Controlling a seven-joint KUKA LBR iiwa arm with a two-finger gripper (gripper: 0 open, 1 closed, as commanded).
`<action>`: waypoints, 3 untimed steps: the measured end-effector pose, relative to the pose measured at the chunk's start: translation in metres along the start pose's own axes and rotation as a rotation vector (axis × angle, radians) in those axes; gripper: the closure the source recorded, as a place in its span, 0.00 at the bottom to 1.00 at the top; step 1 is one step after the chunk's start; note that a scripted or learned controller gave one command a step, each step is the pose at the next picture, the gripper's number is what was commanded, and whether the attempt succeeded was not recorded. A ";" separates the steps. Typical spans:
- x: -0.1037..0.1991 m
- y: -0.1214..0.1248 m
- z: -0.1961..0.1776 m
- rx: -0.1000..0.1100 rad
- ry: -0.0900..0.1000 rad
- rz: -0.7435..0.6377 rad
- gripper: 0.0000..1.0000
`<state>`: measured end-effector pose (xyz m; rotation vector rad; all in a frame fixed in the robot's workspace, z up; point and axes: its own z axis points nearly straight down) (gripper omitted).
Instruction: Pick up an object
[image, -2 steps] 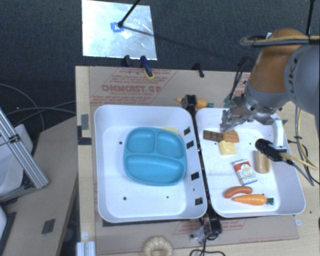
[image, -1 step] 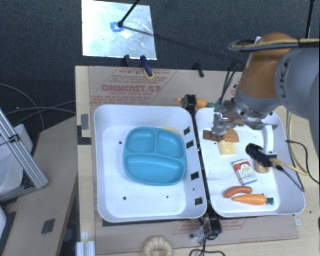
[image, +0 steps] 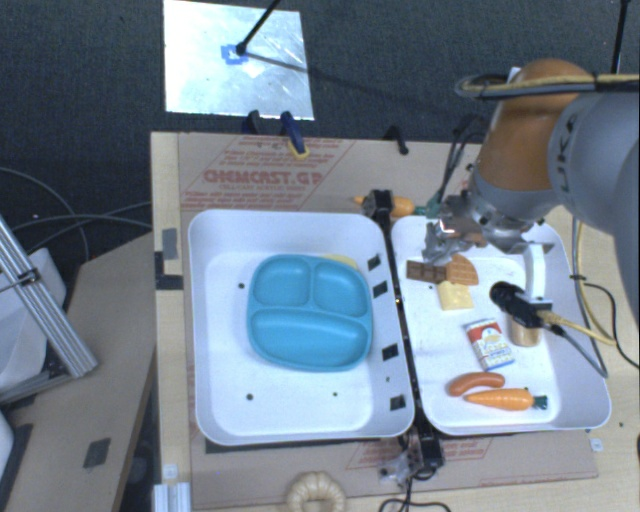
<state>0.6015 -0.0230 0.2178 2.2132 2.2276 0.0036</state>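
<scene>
My gripper (image: 437, 244) hangs low over the far left part of the right bin (image: 580, 400), just above a brown chocolate-like block (image: 423, 271). Beside that block lie a toast-coloured piece (image: 462, 268) and a pale yellow cheese slice (image: 456, 296). Nearer the front are a red and white box (image: 490, 343), a brown sausage (image: 476, 383) and an orange carrot (image: 500, 400). Nothing shows between the fingers.
The left bin (image: 215, 400) holds a blue divided plate (image: 310, 310) with a yellowish thing (image: 345, 261) at its far edge. An orange object (image: 400, 207) sits behind the bins' divider. A beige ring (image: 315, 492) lies at the bench front.
</scene>
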 end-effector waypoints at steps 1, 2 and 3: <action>0.000 0.000 0.000 0.001 0.000 0.002 1.00; -0.012 -0.010 -0.014 0.000 0.000 0.006 1.00; -0.006 -0.001 -0.016 0.000 0.001 0.002 1.00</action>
